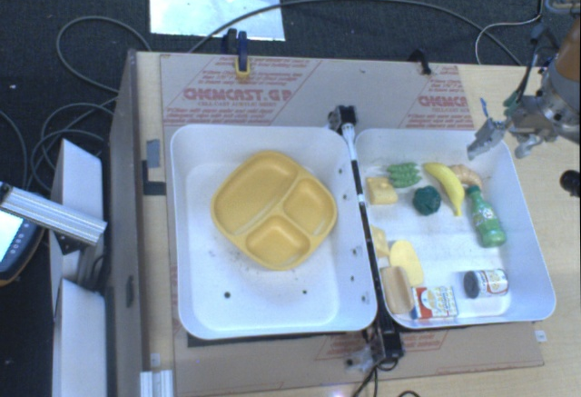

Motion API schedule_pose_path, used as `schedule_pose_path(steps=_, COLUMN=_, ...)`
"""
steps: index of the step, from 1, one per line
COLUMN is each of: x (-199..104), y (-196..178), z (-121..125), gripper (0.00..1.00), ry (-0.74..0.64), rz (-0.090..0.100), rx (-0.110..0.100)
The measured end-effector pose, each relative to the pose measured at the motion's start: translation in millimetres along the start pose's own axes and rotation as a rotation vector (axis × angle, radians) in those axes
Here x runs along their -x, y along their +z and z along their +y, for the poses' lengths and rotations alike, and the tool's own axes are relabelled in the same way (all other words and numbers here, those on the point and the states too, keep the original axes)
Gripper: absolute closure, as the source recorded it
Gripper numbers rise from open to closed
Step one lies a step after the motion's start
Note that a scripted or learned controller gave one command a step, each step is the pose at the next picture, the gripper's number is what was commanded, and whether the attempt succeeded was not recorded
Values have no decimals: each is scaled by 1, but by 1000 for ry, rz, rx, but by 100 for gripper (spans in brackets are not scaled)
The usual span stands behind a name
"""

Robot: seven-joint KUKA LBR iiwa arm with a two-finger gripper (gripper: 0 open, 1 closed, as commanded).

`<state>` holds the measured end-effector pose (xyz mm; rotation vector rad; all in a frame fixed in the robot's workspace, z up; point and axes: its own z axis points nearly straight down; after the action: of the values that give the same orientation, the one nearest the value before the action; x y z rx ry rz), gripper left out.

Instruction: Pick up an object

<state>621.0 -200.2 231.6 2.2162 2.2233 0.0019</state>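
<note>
The right bin (531, 245) holds several toy foods. A banana (447, 184) lies near its back, beside a leafy green piece (404, 173), a dark green broccoli (427, 200) and a yellow block (381, 192). A green bottle (486, 218) lies toward the right wall. Near the front are a small can (486, 282), a printed carton (436, 302) and yellow and tan pieces (404, 261). My gripper (504, 141) hovers over the bin's back right corner, above and to the right of the banana. It is open, with nothing between its fingers.
The left bin (195, 295) holds a yellow divided plate (274, 209). A black divider bar (356, 195) runs between the bins. A clamp (241, 50) sits at the board's back edge, and cables trail across the dark floor.
</note>
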Motion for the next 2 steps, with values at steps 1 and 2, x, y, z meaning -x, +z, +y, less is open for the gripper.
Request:
schedule_pose_path(steps=1, x=-21, y=92, z=32, gripper=0, ry=-2, rz=1, rx=-3)
schedule_pose_path(steps=2, x=-26, y=140, z=41, gripper=0, ry=-3, rz=-3, rx=11)
